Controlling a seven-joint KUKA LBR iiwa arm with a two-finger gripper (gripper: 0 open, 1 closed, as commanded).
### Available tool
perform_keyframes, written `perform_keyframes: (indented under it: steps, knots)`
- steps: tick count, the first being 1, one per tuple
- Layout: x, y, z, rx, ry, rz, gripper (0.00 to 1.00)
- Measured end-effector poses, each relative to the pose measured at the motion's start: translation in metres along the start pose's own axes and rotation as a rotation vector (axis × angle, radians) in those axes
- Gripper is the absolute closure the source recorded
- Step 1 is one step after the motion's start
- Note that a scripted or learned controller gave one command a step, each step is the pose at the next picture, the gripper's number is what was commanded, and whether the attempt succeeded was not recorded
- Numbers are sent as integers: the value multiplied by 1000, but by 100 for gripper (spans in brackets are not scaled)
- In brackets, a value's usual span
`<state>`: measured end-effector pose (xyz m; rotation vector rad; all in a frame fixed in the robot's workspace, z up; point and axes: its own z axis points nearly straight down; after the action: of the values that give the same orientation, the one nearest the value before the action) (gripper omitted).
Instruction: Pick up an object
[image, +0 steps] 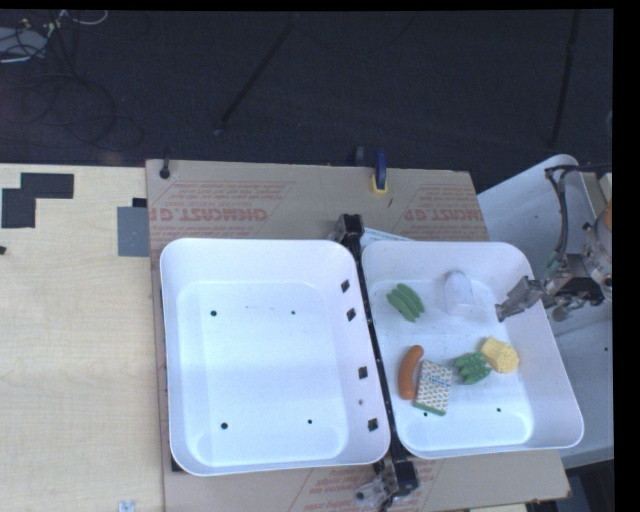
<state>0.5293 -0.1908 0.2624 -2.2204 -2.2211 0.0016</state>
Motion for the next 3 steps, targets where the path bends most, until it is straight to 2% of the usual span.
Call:
perform_keyframes:
  steps: [1,2,3]
  knots:
    - [-22,-59,167,16,6,4,0]
    - [-23,-13,34,-11,-4,-3,0]
    - [-23,-16,32,2,1,1,100]
